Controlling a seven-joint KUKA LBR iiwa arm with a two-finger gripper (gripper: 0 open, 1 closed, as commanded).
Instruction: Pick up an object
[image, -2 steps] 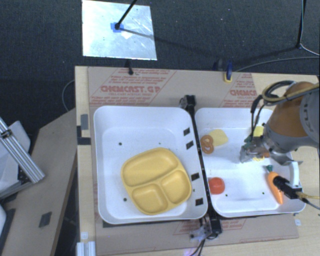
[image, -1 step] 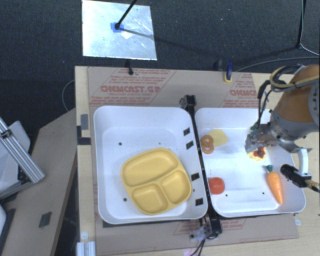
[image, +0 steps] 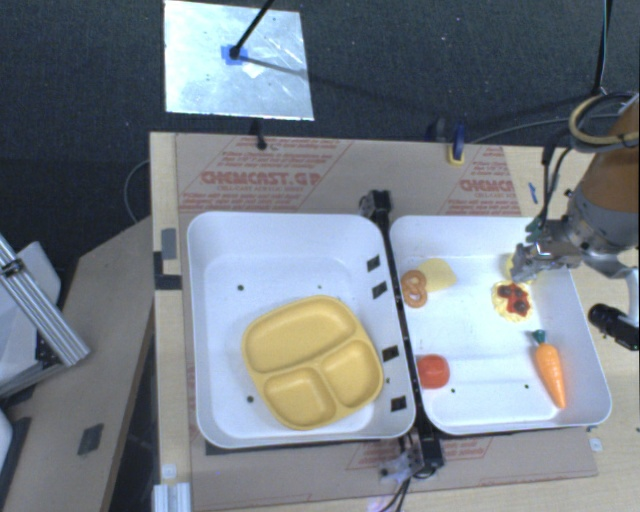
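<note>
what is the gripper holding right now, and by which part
Cannot be told. The gripper sits just above the small pizza toy, with nothing visibly between its fingers.

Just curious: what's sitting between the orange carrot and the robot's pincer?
In the camera view, a small yellow pizza slice toy with red topping lies between the carrot and the pincer.

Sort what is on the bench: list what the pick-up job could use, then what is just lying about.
For the job:
gripper at the right bin's far edge
small yellow and red pizza slice toy
orange plastic carrot
red plastic tomato
pale yellow round piece
orange ring

Lying about:
yellow three-compartment plastic tray in the left bin
blue clamp at the bench's back edge
</note>
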